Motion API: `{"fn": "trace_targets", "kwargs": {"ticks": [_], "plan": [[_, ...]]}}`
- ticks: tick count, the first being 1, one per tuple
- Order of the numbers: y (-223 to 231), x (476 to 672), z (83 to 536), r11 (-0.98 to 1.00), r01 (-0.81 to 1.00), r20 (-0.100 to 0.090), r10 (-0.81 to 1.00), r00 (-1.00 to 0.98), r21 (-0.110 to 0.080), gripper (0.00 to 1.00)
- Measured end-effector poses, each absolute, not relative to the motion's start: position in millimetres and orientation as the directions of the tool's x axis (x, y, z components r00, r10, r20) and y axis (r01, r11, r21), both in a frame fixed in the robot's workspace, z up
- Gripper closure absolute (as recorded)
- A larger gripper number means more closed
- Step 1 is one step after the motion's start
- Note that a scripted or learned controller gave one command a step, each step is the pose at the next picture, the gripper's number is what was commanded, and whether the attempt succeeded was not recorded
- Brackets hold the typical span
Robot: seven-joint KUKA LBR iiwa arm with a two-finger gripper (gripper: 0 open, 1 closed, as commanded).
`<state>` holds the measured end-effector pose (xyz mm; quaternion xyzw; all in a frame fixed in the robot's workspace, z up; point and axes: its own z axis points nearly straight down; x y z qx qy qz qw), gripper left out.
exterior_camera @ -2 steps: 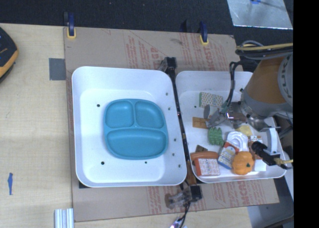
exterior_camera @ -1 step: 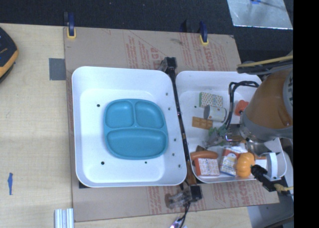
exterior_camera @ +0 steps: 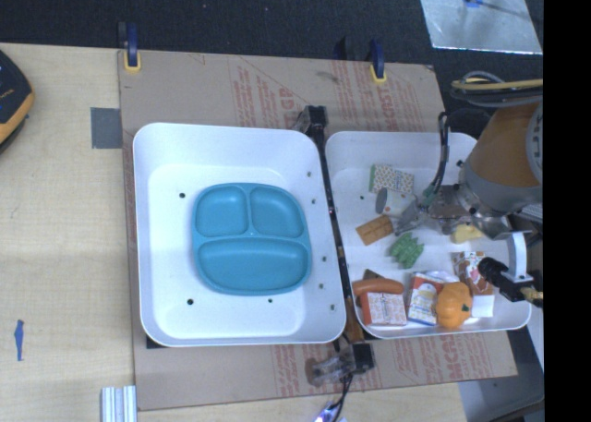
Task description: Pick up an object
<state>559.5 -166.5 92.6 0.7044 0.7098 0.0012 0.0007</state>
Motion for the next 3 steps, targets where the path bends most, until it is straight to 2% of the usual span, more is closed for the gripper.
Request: {"fn": "trace_targets", "kwargs": {"ticks": [1,2,3], "plan": [[-190.4,615.5,82.3,0.023,0.995,0.030,0.999,-0.020,-0.093,0.00],[-206.3,630.0,77.4,0.026,0.990,0.052,0.998,-0.019,-0.142,0.00],[-212.7,656.3,162.5,0.005,1.000,-0.001,1.000,-0.005,0.003,0.00]]}}
